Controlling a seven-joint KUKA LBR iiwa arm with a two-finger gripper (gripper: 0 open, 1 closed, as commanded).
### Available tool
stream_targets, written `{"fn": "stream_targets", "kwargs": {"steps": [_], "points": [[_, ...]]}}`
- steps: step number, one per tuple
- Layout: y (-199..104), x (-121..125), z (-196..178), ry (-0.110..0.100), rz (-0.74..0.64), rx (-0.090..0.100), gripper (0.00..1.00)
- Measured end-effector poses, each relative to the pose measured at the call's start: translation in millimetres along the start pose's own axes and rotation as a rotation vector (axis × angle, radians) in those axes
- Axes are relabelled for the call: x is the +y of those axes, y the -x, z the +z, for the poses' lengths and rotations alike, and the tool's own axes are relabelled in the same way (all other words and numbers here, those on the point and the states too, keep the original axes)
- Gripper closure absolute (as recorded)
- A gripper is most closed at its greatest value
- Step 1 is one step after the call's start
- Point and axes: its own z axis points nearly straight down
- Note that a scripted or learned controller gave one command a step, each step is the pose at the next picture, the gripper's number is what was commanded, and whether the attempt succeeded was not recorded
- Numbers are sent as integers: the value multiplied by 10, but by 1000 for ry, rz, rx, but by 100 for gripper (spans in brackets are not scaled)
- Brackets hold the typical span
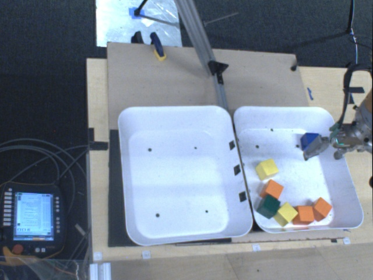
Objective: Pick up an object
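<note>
Claw: we see the claw (pixel 319 148) at the right side of the right bin (pixel 344 174), reaching in from the right edge of the camera view; its tip points left, toward the blue block.

Claw state: we cannot tell whether it is apart or together (the fingers blur into one grey shape at this slant).

Nearest thing: the blue block (pixel 309 140) sits against the claw tip, just up and to the left of it. We cannot say that it is held, since no part of it shows between the fingers.

Other candidates: a yellow block (pixel 267 168) lies down and to the left of the claw, well apart from it; below that sits a cluster along the bin's lower edge, with an orange block (pixel 272 189), a green block (pixel 268 206) and another yellow one (pixel 287 213).

Key relation: the blue block lies left of the claw, on the line of its reach, so we judge it the likeliest target.

Long axis: the blocks look like cubes, so we judge that no grasp direction is favoured.

Left bin (pixel 180 174): it lies across the divide, far from the claw.

Risk: we judge that the block could be pushed left instead of gripped.
</note>
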Motion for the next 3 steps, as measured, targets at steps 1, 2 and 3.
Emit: {"fn": "stream_targets", "kwargs": {"steps": [1, 2, 3], "points": [[1, 0, -2, 0, 1, 0, 0], [-24, 16, 415, -4, 2, 0, 0], [-7, 10, 831, -4, 3, 0, 0]]}}
